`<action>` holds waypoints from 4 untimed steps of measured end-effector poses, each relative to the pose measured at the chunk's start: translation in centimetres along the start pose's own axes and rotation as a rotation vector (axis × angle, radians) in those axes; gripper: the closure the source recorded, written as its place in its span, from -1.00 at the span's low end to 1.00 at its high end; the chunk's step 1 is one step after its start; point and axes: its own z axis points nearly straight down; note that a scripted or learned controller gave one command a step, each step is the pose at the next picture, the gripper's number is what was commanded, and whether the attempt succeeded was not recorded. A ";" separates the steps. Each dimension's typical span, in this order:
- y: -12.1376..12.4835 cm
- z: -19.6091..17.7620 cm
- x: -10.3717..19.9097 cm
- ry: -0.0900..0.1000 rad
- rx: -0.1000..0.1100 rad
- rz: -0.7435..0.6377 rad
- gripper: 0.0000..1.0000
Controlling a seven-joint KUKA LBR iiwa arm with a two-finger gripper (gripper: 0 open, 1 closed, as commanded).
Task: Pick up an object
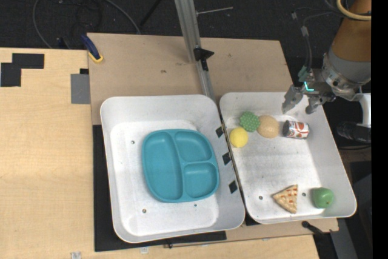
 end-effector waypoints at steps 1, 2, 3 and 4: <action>0.1 -0.2 0.0 -0.001 -0.003 0.000 -1.00; 0.5 4.5 0.6 0.000 0.002 -0.003 -1.00; 0.9 9.8 1.4 0.001 0.003 -0.002 -1.00; 0.8 15.2 1.5 0.001 0.004 -0.001 -1.00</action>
